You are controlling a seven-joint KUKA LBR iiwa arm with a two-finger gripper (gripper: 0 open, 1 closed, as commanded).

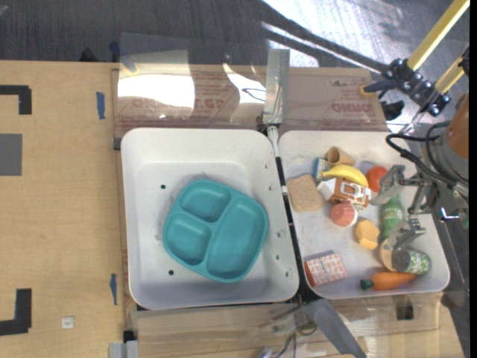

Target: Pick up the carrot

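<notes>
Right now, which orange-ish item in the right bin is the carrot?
The carrot: long, tapered, green stub, lying by the right bin's front rim. The other orange piece is a stubby chunk.

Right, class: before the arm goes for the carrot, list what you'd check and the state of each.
1. Carrot in view, lying at the right bin's near edge: ok.
2. Carrot free of the gripper: ok, they are apart.
3. Room around the carrot: not ok, a green can sits right beside it.
4. Fingers ready to close: cannot tell.
5. Left bin's blue tray out of the way: ok.
</notes>
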